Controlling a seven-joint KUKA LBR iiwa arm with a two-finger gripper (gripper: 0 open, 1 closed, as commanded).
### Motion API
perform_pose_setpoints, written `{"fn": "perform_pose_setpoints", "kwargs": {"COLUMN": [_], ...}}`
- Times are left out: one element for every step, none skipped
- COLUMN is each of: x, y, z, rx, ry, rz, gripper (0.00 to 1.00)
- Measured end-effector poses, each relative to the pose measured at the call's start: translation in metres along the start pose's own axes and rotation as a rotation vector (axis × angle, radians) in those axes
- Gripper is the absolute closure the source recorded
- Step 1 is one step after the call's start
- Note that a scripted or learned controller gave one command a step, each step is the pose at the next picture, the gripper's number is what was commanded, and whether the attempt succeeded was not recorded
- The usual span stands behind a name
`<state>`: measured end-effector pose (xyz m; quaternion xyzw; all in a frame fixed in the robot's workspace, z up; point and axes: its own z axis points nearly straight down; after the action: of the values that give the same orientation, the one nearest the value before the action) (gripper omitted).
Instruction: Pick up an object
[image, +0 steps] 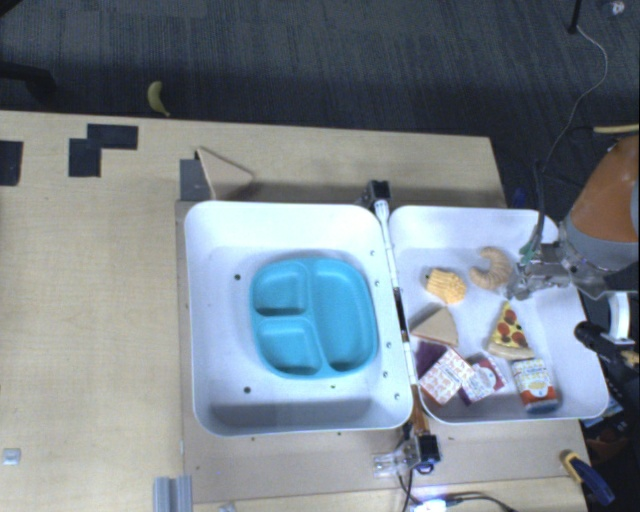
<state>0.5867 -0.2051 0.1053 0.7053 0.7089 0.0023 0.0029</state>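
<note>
Since the task doesn't name a target, here's my read from standing next to the bench, everything placed relative to the pizza toy.

Landmark: small triangular toy pizza slice, yellow with red dots (511, 333), lying flat in the right-hand shallow white bin (430, 235).
Likely target: that pizza slice or the tan curled croissant-looking toy (492, 267) up and to the left of it. My guess only, since the gripper sits nearest those two.
How it'll handle: looks like light, hard plastic play food, so stiff, not fragile, but probably slick and thin. I'd take the slice across its two long edges, low down, because a flat wedge can squirt out.
Other stuff: yellow corn-cob toy (446, 286) further left of the slice; beige wedge-shaped toy (434, 326) left of it, by the bin wall; white and red printed carton (446, 378) down-left; small can with a red and white label (534, 384) just below.
Gripper: the arm's two-finger metal gripper (524, 280) hangs just above the slice's tip, right beside the croissant toy.
Fingers: honestly can't tell how far apart they are, too small and blurry from this angle, and nothing visibly sits between them.
Risk: cluttered bin, so a neighbour could get nudged.
Left bin: holds a blue three-compartment plastic tray (314, 316), well left of the slice.
</note>
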Motion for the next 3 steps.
{"fn": "perform_pose_setpoints", "kwargs": {"x": [0.0, 0.001, 0.001], "y": [0.0, -0.052, -0.05], "z": [0.0, 0.018, 0.006], "rx": [0.0, 0.0, -0.006], "ry": [0.0, 0.001, -0.002], "rz": [0.0, 0.002, 0.001], "gripper": [0.0, 0.0, 1.0]}}
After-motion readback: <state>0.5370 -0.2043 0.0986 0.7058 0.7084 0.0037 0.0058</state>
